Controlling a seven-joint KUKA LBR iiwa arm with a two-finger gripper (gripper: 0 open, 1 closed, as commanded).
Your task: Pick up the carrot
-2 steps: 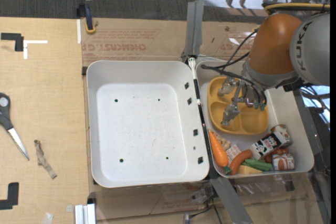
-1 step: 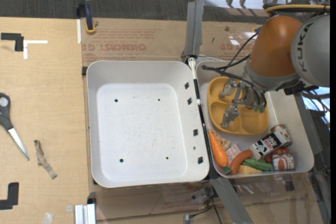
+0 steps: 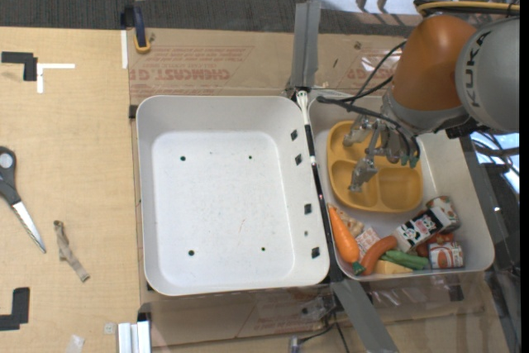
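The left bin (image 3: pixel 219 277) has nothing in it. In the right bin (image 3: pixel 471 178), the carrot (image 3: pixel 342 235) lies against the left wall, its long axis running from upper left to lower right. The gripper (image 3: pixel 369 165) hangs over the yellow tray (image 3: pixel 340 146), fingers apart and holding nothing. The carrot is below and to the left of it. A sausage (image 3: pixel 378 250) and cartons (image 3: pixel 430 223) lie close by.
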